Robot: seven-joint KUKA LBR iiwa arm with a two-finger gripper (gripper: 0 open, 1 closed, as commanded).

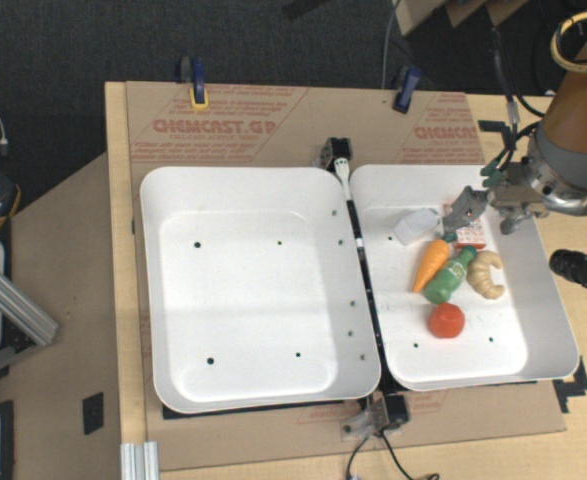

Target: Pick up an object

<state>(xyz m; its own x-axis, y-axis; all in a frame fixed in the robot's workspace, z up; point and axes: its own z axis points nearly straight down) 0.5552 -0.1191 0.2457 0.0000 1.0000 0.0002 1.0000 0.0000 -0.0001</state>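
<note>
While right bin (533, 363) holds carrot (431, 264), tomato (447, 320) | jaws (465, 211) state unclear

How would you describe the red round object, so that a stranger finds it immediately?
Look at the right white bin. A small cluster of toy foods lies there; the tomato is at its near end, just below the green bottle. It alone is round and red.
</note>
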